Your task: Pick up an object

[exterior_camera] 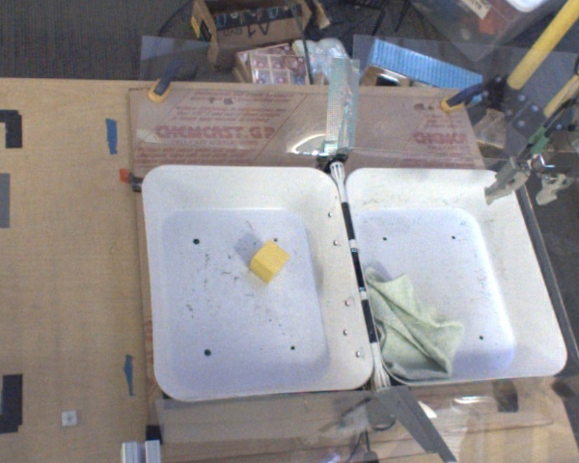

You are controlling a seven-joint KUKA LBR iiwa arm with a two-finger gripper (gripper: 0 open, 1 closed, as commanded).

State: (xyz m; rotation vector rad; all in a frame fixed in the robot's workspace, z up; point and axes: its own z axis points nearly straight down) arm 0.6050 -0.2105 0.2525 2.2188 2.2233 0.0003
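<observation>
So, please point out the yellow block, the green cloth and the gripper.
yellow block (269, 261): camera view, its top face.
green cloth (414, 328): camera view, middle of its folds.
gripper (507, 179): camera view, its tip.

Plywood bench (48, 287); cluttered dark floor (68, 13) behind.

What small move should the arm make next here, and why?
Probably swing the gripper left and inward over the right bin, toward the pale green cloth. The gripper sits up at that bin's far right rim with nothing seen between its fingers, and the cloth, bunched against the bin's near left side, looks like the closer target. The yellow block lies across the divider in the left bin.
</observation>
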